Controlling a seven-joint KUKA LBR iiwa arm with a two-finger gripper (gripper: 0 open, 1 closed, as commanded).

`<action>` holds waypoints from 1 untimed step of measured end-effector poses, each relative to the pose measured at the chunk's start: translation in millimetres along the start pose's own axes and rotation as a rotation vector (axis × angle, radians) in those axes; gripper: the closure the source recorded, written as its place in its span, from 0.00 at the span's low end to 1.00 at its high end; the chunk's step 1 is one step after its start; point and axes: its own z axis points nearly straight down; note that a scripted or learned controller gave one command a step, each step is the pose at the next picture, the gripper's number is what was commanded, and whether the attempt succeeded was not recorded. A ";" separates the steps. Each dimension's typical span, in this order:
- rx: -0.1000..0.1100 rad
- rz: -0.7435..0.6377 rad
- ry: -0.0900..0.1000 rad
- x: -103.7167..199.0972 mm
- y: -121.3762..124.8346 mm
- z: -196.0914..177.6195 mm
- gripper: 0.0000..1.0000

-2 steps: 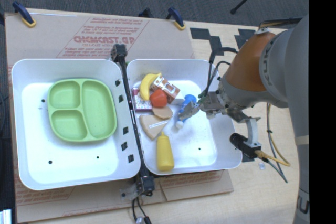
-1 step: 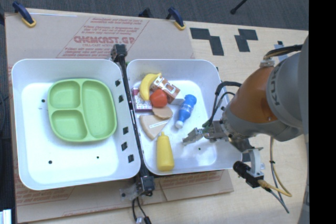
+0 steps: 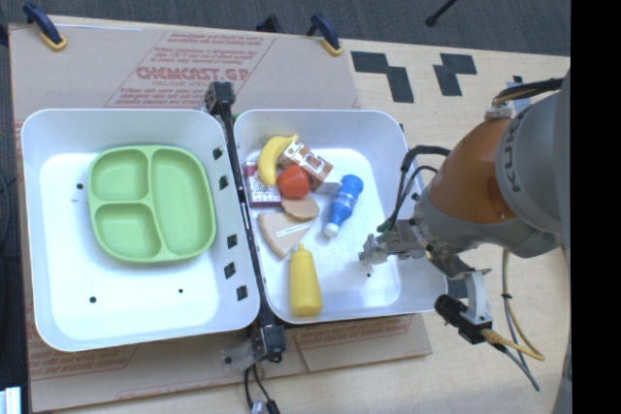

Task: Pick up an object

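Pincer hovers low over right bin, holding nothing visible

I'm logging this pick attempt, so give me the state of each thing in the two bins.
Green three-compartment plate: flat in left bin.
Yellow plastic bottle: lying on its side.
Blue plastic bottle: lying tilted.
Yellow toy banana: lying atop the pile.
Red toy tomato: resting on the pile.
Gripper: above right bin.

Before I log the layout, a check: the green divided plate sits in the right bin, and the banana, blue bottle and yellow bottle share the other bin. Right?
Not quite. The camera view shows the green divided plate in the left bin. The banana, blue bottle and yellow bottle do share the other bin.
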 end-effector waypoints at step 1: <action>-0.008 0.004 -0.003 48.0 1.0 -144.8 1.00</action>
